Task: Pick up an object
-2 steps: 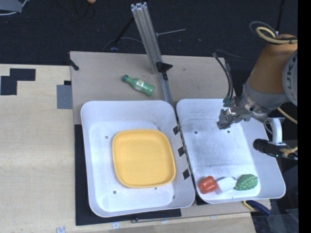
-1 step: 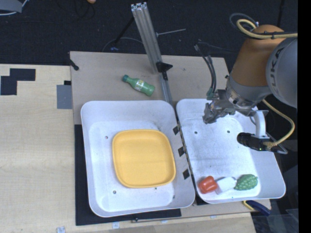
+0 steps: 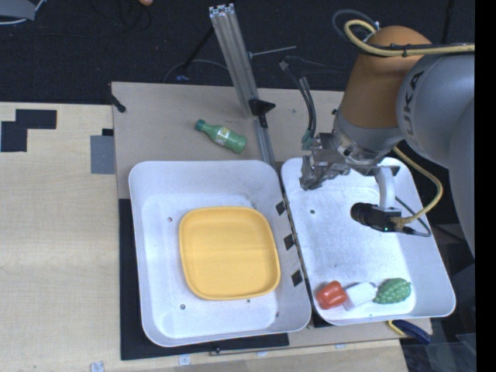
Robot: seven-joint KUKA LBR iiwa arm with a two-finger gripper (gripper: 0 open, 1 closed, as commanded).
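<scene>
Pincer (image 3: 314,175) hung over the upper left corner of the right bin (image 3: 434,285); whether it was apart or together could not be told. Left of it, the left bin (image 3: 151,200) carried a yellow plate (image 3: 229,251). Near the frame's lower right lay a green bumpy object (image 3: 393,291), a white piece (image 3: 360,294) and a red pepper-like toy (image 3: 331,294). A green bottle (image 3: 221,136) lay on the table (image 3: 155,122) above the bins.
</scene>
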